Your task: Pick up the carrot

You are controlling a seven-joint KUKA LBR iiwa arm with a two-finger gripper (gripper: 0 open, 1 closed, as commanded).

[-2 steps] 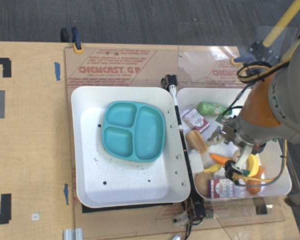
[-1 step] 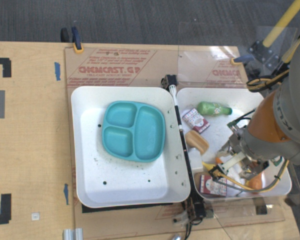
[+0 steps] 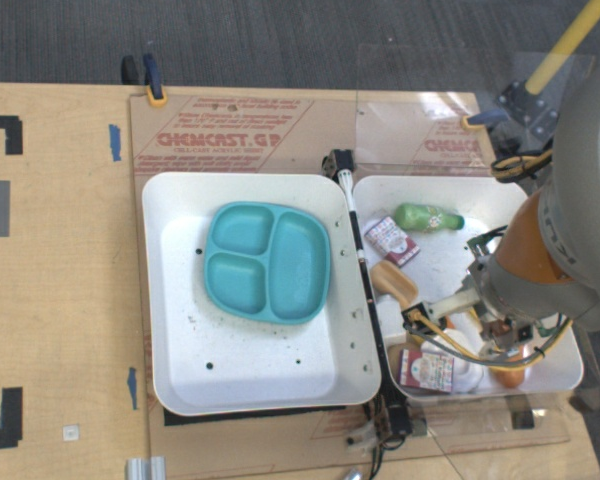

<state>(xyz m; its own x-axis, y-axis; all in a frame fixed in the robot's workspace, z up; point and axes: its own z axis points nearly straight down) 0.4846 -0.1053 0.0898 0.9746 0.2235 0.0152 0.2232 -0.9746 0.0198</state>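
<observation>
The carrot [image 3: 509,374] shows as a small orange piece near the front right corner of the right bin [image 3: 450,253], mostly hidden under the arm's wrist. My gripper [image 3: 499,340] hangs low in that bin, directly over or just behind the carrot. The grey wrist with its orange band [image 3: 525,248] covers much of the bin's right side. Whether anything is held cannot be made out.
A green bottle [image 3: 429,218], a pink-and-white packet [image 3: 391,240], a tan bread-like piece [image 3: 394,282] and a red-and-white pouch [image 3: 430,369] also lie in the right bin. A teal divided plate [image 3: 268,262] rests in the left bin [image 3: 180,358].
</observation>
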